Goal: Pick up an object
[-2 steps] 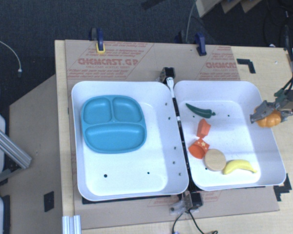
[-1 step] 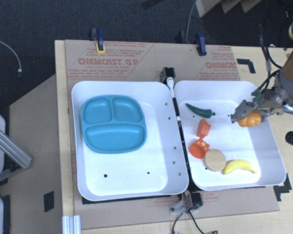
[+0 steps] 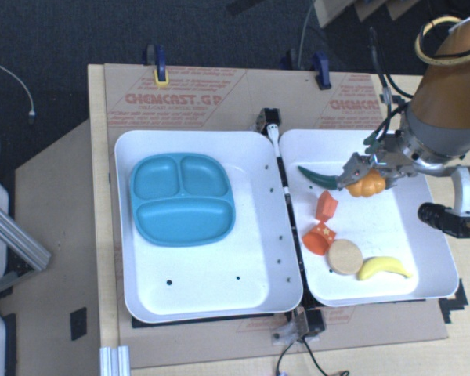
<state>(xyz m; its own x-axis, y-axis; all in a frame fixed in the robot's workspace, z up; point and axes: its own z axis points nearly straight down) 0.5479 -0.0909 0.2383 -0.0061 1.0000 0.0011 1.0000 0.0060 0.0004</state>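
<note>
While the arm [image 3: 446,84] hangs over the right bin [image 3: 431,276], the step in hand reads as the grasp itself; gripper [image 3: 359,175] low at the bin's upper part, fingers closed around an orange pumpkin-like toy [image 3: 368,185], which sits between them. Next move, by judgement: a straight lift, grip kept firm, clear of the green pepper [image 3: 317,176] just beside. Right bin also holds: two red pieces [image 3: 326,205], a tan disc [image 3: 345,257], a banana [image 3: 382,268]. Left bin [image 3: 141,288]: one blue divided plate [image 3: 183,199].
</note>
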